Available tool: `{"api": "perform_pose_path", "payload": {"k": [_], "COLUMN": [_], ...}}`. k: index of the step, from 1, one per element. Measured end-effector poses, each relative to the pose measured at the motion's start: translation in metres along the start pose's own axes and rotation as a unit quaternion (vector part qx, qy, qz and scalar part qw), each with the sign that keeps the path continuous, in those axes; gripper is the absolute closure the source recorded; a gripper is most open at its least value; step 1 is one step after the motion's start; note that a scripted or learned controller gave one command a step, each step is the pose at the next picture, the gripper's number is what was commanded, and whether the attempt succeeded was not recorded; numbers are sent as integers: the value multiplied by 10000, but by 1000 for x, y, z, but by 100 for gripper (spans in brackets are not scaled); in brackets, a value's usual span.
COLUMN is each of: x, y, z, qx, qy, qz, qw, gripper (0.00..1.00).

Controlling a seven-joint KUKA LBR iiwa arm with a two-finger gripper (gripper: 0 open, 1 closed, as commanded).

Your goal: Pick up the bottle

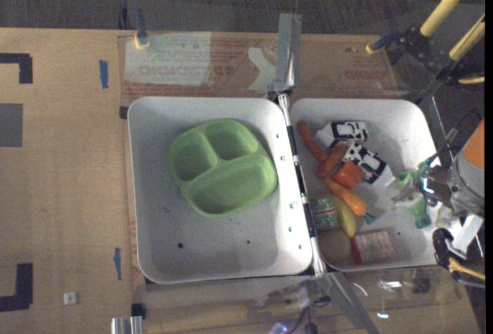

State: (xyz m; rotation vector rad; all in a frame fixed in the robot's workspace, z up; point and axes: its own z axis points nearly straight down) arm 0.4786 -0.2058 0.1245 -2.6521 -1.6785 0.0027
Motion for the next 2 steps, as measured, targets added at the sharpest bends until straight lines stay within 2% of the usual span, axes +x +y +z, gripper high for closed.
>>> {"api": "perform_pose_path", "payload": {"k": [1,2], "x": [30,29], "y": [41,42], "z": [38,28], "qx": [11,-20], "qy": [63,31], "qz": [41,37], "qw": [10000,10000], "gripper": [0,100]}}
